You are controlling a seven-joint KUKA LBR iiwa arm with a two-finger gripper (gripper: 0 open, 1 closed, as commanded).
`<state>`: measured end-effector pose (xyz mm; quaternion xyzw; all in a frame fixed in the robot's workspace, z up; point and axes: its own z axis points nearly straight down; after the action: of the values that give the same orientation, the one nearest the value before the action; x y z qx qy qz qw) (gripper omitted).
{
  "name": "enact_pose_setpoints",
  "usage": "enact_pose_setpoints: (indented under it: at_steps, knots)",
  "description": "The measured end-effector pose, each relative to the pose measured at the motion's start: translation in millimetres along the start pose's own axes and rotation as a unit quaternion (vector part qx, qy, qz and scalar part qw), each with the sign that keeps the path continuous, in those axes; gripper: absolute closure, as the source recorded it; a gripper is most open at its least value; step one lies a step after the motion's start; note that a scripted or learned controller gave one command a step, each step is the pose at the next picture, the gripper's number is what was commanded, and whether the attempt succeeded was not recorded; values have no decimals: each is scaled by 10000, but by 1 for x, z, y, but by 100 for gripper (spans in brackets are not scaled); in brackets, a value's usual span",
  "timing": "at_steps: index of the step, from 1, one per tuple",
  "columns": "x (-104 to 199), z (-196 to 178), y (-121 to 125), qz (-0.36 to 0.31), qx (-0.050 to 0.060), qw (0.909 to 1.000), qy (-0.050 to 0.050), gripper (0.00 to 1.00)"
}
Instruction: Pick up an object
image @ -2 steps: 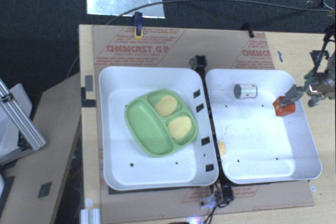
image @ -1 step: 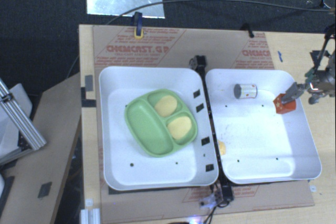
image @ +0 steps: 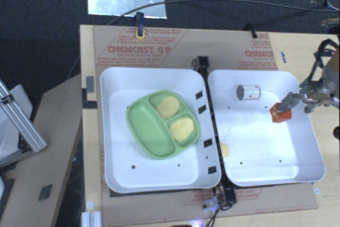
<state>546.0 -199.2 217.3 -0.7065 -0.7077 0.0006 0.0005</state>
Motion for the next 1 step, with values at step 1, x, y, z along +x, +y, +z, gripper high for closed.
enact_pose_setpoints:
  at_steps: [1]
  knots:
    - [0, 63, 0, 2, 4, 10000, 3, 0]
